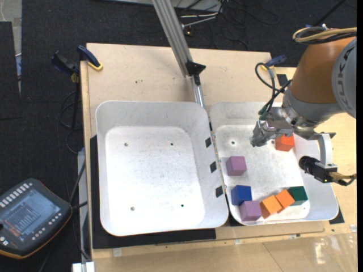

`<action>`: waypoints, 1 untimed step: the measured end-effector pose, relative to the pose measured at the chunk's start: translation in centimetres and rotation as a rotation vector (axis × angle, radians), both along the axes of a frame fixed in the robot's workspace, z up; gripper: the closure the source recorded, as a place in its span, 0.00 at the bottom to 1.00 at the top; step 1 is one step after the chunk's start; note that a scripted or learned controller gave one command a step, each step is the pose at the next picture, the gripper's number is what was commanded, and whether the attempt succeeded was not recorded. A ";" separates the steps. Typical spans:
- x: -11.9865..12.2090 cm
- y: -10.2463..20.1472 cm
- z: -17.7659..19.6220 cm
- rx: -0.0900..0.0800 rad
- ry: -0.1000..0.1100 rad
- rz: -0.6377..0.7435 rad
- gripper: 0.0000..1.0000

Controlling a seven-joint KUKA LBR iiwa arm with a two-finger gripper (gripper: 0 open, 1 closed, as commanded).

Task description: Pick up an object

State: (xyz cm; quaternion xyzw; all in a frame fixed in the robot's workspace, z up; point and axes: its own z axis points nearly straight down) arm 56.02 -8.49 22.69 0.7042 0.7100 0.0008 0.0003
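Gripper (pixel 262 135) just beside orange-red block (pixel 285 143).

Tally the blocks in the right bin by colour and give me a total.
Purple blocks: 2
Orange blocks: 2
Blue block: 1
Green block: 1
Total: 6 blocks
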 end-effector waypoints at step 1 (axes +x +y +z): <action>1.1 5.7 1.1 0.001 -0.001 0.001 1.00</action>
